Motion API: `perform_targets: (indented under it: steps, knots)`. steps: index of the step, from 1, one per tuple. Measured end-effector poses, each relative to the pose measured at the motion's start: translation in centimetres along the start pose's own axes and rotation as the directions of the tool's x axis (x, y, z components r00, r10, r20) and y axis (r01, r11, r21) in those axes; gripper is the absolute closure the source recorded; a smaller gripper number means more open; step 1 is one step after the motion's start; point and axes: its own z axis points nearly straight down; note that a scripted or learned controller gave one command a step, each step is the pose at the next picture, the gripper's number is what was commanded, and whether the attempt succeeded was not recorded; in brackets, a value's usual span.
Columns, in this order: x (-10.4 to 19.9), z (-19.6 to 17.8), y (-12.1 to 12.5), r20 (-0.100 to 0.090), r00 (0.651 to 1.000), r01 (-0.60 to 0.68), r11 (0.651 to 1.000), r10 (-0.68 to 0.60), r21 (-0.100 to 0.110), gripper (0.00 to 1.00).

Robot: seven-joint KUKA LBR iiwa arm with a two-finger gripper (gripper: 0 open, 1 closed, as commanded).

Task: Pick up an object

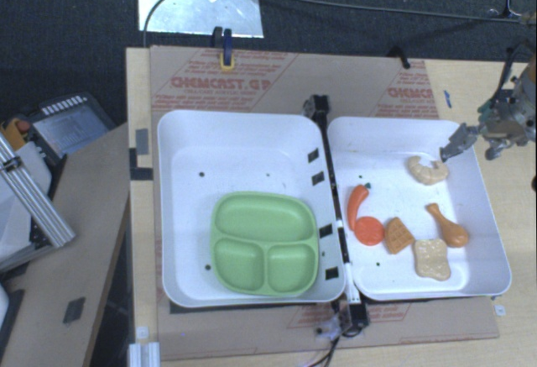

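Gripper point(471, 144) at right edge of frame, over upper right of the right bin point(382, 132); fingers spread apart, nothing between them. Cream shrimp-like toy point(427, 170) lies just below-left of the fingertips, on bin floor. Lower in same bin: carrot point(362, 214), waffle point(398, 235), drumstick point(447, 225), bread slice point(432, 259). Left bin point(193, 143) holds green divided plate point(264, 241), lower centre.

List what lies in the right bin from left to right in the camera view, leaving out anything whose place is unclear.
Orange carrot → waffle-like square → drumstick. The cream piece and the toast-like slice overlap each other's span, so I leave them out.
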Motion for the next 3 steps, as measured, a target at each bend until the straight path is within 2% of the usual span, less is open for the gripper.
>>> perform_targets:
  steps: [1, 3]
  knots:
    - [0.1, -0.7, 0.2, 0.003, 1.0, 0.003, 1.0, -0.003, -0.011, 0.0]
    - [0.0, 10.9, 1.8, 0.003, 1.0, 0.003, 1.0, -0.003, -0.01, 0.0]
